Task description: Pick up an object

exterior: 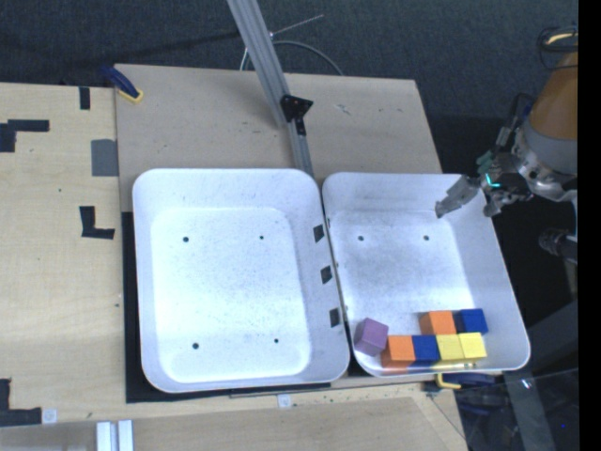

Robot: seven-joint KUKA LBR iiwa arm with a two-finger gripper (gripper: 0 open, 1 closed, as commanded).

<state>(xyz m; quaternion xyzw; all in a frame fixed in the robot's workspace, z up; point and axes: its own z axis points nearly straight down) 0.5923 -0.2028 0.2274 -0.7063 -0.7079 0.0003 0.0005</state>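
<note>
Two smooth white plastic bins (230, 188) rest on a matt wooden bench (376, 120).

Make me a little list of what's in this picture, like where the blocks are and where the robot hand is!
blocks: purple block, two orange, two blue, two yellow
where: bunched at the near edge of the right bin
left bin: white, beside the right one
gripper: over the right bin's far right corner, far from the blocks
holding: nothing seen between its fingers
</note>
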